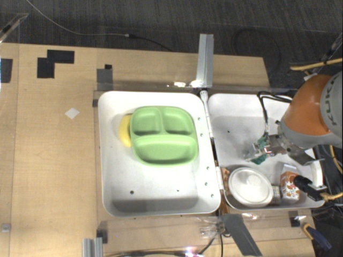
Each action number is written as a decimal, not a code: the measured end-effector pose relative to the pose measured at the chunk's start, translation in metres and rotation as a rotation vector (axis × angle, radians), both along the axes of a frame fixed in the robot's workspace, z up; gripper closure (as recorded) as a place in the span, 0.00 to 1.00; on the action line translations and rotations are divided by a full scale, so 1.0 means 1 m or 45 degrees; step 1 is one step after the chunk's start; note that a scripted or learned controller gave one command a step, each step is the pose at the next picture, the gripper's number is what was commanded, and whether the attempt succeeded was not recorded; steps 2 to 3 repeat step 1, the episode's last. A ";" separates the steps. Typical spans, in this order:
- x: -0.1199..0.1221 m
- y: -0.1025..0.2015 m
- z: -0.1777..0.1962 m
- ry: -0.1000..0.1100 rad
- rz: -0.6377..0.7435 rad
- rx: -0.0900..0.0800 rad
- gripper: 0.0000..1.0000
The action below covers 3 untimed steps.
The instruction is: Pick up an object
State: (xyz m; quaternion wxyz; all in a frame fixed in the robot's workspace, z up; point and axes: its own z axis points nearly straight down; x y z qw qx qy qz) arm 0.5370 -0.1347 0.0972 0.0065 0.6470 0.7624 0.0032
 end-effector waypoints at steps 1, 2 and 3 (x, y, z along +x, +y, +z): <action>0.022 0.049 0.087 0.018 0.158 0.004 1.00; 0.022 0.049 0.087 0.018 0.158 0.004 1.00; 0.022 0.049 0.087 0.018 0.158 0.004 1.00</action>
